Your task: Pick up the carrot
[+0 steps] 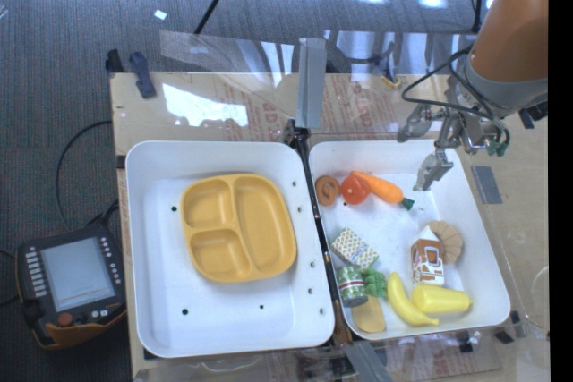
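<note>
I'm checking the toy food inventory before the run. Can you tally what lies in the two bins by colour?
Orange or red: 2, carrot, tomato
Yellow: 4, tray, banana, lemon, chip
Brown: 2, doughnut, cookie
Green: 1, broccoli
Mixed print: 3, box, can, carton
Total: 12

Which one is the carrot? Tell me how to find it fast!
Look in the right white bin, the one full of toy food, and go to its far edge. The carrot lies there on its side, next to a red tomato-like toy and a brown doughnut. It is the only long, pointed orange thing, with a small green tip.
</note>
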`<state>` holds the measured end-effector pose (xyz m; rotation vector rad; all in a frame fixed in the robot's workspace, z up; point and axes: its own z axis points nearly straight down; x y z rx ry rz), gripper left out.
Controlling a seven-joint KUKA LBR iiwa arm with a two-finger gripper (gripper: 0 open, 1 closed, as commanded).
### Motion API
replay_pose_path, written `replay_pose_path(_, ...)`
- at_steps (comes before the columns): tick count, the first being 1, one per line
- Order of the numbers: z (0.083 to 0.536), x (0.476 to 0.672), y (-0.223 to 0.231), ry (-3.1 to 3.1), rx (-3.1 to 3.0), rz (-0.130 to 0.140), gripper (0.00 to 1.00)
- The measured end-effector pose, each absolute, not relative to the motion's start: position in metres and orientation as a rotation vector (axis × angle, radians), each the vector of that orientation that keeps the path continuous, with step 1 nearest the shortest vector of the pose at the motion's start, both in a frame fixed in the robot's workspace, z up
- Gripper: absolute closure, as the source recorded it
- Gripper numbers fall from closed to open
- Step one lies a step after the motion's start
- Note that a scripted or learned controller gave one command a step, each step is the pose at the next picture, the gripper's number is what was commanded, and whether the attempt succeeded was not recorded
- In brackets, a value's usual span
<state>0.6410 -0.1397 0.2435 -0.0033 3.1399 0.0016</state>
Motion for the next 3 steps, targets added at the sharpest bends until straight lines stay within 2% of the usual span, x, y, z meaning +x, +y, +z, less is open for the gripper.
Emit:
replay_pose_path(1, 0.085, 0.644, -0.149, 3.139, 0.235, 0.004, 0.0)
replay_pose_path(2, 0.101, 0.648, -0.146, 3.128, 0.224, 0.003, 1.0)
replay_pose_path(3, 0.101, 0.648, -0.146, 3.129, 0.223, 0.003, 0.0)
